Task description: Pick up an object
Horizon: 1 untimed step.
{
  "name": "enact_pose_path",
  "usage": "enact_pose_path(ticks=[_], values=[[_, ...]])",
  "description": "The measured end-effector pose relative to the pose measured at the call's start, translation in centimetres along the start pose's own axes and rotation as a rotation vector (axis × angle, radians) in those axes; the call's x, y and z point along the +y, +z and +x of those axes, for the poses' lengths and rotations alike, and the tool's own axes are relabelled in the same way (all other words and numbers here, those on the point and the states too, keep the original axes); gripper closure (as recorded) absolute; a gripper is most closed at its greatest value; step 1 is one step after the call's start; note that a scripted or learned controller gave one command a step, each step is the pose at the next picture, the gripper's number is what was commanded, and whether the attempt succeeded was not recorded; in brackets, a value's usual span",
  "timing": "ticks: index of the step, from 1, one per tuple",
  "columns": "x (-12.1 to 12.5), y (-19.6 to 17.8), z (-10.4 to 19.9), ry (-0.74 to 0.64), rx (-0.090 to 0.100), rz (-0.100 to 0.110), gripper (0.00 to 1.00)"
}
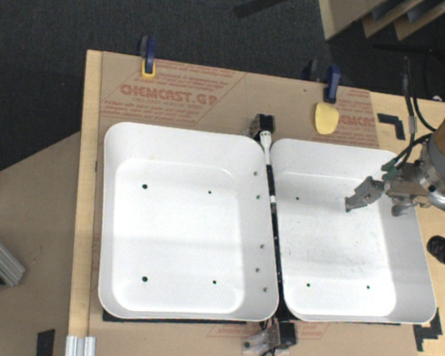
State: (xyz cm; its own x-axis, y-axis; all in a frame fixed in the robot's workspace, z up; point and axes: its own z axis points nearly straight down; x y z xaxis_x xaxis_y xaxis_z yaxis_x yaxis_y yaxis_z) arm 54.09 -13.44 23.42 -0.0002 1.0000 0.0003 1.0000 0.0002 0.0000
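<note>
A: Camera view: we log the grey two-finger gripper point(361, 199) over the right shallow white plastic bin point(399, 309); whether it is parted, we cannot tell.

B: We spot no object in either bin, left shallow white plastic bin point(113, 225) included. Search step, we judge; next needs a target.

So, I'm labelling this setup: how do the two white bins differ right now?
The left bin lies wholly in the open, while the tool hangs over the right bin. The left bin looks larger and squarer; the right bin's far corner is hidden behind the arm. Both are shallow, white and dotted with small dark holes.
</note>
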Motion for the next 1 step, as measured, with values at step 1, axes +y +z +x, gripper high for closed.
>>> enact_pose_path(ticks=[1], values=[[0.07,-1.09,0.0,-0.001,-0.001,-0.003,1.0]])
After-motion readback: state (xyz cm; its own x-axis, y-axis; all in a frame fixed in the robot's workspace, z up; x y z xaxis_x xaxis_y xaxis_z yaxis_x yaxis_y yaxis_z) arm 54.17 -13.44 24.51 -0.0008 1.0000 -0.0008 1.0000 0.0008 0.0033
